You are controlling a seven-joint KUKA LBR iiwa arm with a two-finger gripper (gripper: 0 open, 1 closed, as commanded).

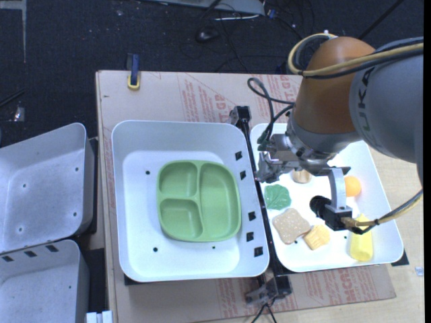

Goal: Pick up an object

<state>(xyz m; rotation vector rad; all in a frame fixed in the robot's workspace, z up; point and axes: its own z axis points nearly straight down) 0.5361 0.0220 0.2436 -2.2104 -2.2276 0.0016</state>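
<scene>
Camera view looks down on the bench (168, 93), a brown board with red print that carries two shallow white bins side by side. The left bin (128, 180) holds a pale green divided tray (199, 200) with three compartments, lying flat near the middle of the bin floor.

The right bin (380, 207) holds the loose things that could be picked. A green leafy piece (277, 196) lies near the bin's left wall. Just below it is a toast slice (291, 225), and a yellow wedge (316, 237) touches or nearly touches the toast's right side. A longer yellow piece (361, 245) lies near the bin's lower right corner. An orange piece (351, 186) sits further up toward the right, and a small beige piece (301, 176) shows just beneath the wrist.

The grey arm (384, 106) reaches in from the right, its orange band (330, 86) bulking over the upper part of the right bin. The pincer (273, 161) hangs over the right bin's left edge, close to the wall between the two bins, just above the green leafy piece and beside the small beige piece. Whether the pincer is open or closed cannot be told, as the wrist hardware crowds it, and nothing can be seen gripped in it.

A small blue and yellow clamp (134, 73) sits on the bench's far edge, well apart from both bins.
</scene>
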